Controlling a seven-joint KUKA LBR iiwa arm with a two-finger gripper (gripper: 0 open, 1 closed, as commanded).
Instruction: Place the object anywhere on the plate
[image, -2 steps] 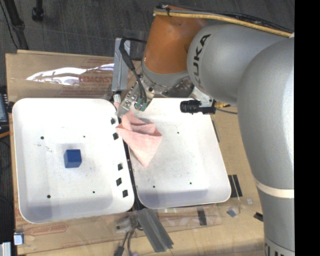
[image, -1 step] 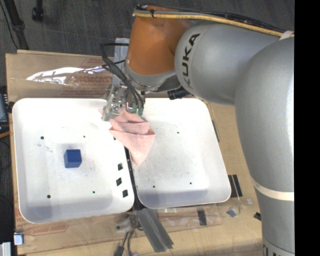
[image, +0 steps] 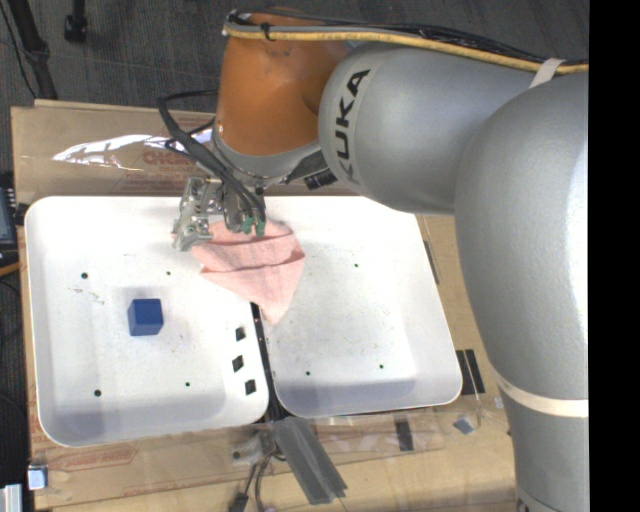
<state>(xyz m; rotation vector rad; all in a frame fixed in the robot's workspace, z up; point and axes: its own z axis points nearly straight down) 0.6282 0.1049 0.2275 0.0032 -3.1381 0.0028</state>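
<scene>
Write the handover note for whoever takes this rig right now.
Gripper: at the far edge of the bins, near the divide, over the top of a pink cloth; whether it is open or shut is unclear.
Pink cloth: drapes across the divide between left bin and right bin; cannot tell whether it is gripped.
Blue cube: on the left bin floor, apart from the gripper.
Done: nothing confirmed placed.
Left: identify the plate and set the object on it.

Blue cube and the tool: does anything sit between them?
No. In the camera view, only bare white bin floor separates the blue cube from the tool.
</scene>
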